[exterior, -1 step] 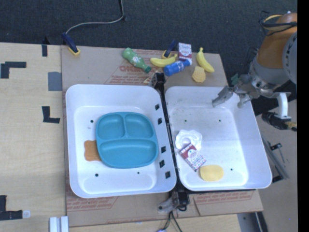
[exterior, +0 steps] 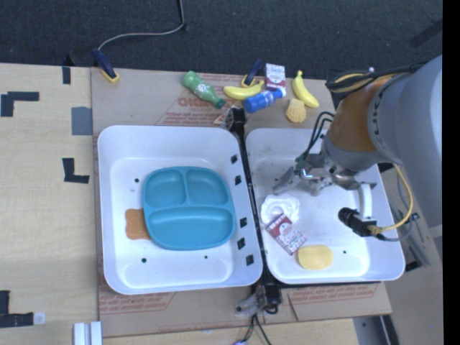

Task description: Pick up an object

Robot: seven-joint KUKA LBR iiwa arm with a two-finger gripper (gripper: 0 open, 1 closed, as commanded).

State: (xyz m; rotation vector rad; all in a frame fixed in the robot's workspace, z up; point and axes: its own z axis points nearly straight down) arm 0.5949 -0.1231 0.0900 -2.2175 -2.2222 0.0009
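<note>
In the right bin (exterior: 374, 264) lie a white round packet (exterior: 279, 208), a red and white packet (exterior: 287, 233) just in front of it, and a yellow lump (exterior: 315, 257) near the front wall. My gripper (exterior: 298, 185) hangs over the bin's back half, just behind and right of the white packet. Its fingers are spread open with nothing between them. The grey arm with its orange band (exterior: 356, 124) reaches in from the right.
The left bin (exterior: 115, 264) holds a blue divided plate (exterior: 190, 207) with an orange-brown piece (exterior: 134, 223) sticking out at its left. Behind the bins lie a green bottle (exterior: 203, 88), two bananas (exterior: 242, 90), a blue bottle (exterior: 260, 100) and a small carton (exterior: 275, 74).
</note>
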